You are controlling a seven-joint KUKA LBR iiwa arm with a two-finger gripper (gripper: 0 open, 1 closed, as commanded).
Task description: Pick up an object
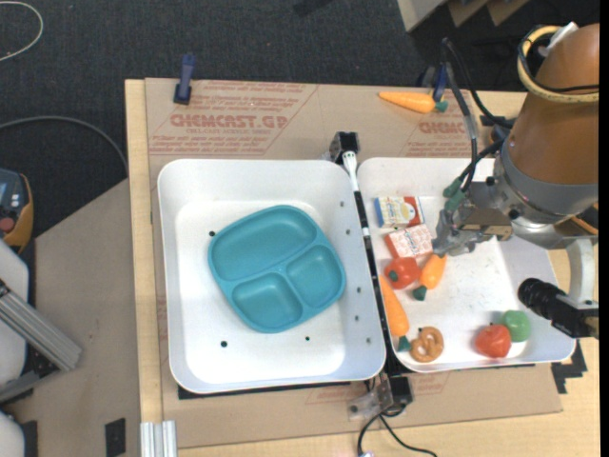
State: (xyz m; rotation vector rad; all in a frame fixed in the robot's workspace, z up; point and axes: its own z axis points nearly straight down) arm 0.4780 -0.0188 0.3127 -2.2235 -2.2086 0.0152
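Carrot [432, 272] seemingly just below gripper [447, 246]

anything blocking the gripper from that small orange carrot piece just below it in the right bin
Nothing visible does. The gripper hangs right above the small orange carrot piece; a red tomato crowds its left side, and the right bin floor beyond is bare.

Colours of the bench, bins and their contents.
Two white bins [190, 350] rest on tan board printed with red lettering [228, 120]. Left of the black centre hinge strip [360, 219], a teal divided plate [276, 268]; right of it, an orange carrot [394, 309], red tomato [493, 341], red-and-white cartons [398, 211], tan pretzel [426, 343].
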